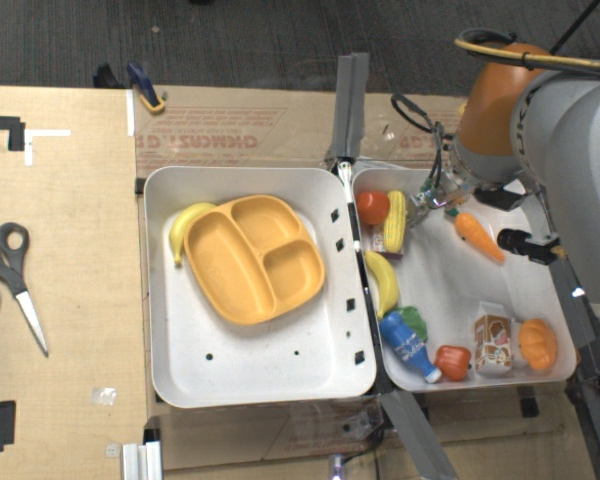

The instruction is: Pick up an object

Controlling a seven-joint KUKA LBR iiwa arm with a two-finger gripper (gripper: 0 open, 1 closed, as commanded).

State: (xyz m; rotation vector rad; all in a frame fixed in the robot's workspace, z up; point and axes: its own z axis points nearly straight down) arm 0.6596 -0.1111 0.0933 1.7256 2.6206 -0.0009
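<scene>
Over right bin [450, 288], arm [540, 118] angles down; claw [432, 200] grip unclear.

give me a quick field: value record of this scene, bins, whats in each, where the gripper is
left bin: orange divided plate with a banana tucked against its upper-left edge
right bin: tomato, corn cob, carrot, second banana, blue bottle, small red item, carton, orange fruit
gripper: low over the right bin's upper part, between corn cob and carrot
held: nothing seen between the fingers
bench left side: scissors
</scene>
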